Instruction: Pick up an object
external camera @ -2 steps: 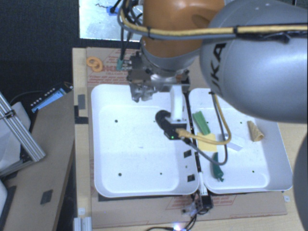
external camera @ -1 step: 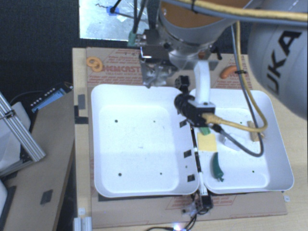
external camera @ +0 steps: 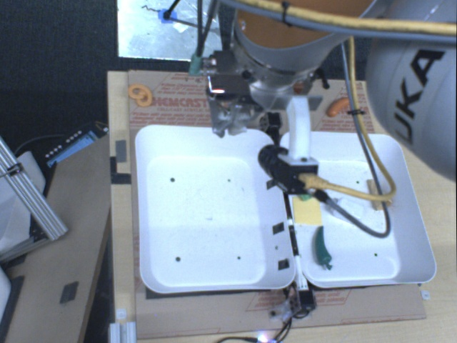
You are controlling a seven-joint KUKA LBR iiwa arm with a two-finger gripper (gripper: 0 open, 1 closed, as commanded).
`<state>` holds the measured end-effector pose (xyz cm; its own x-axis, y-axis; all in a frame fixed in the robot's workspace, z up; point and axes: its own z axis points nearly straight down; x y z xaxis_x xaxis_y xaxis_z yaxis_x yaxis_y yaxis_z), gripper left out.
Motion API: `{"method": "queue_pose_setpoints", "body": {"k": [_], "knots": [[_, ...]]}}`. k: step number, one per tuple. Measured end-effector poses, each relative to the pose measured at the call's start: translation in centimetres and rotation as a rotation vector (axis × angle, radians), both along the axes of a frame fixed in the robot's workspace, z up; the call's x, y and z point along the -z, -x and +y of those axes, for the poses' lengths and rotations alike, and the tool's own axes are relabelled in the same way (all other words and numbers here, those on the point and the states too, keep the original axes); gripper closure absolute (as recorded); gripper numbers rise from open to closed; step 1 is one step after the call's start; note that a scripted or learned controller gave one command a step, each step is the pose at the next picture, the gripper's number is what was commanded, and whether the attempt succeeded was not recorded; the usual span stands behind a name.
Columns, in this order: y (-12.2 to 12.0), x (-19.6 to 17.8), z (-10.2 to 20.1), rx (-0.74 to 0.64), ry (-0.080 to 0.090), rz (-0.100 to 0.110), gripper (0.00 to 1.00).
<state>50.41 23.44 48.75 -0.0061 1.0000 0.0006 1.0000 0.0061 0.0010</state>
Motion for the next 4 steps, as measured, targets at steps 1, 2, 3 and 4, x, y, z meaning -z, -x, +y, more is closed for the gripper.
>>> {"method": "queue_pose_setpoints", "body": {"k": [1, 2, 3, 4], "knots": [[1.82, 0.75, -0.05, 0.001, 0.000, 0.002, 1.00], [1.76, 0.71, -0.02, 0.001, 0.000, 0.000, 1.00], [1.76, 0.73, -0.02, 0.000, 0.000, 0.000, 1.00], [1.76, 1.02, -0.02, 0.001, -0.001, 0.000, 1.00]]}}
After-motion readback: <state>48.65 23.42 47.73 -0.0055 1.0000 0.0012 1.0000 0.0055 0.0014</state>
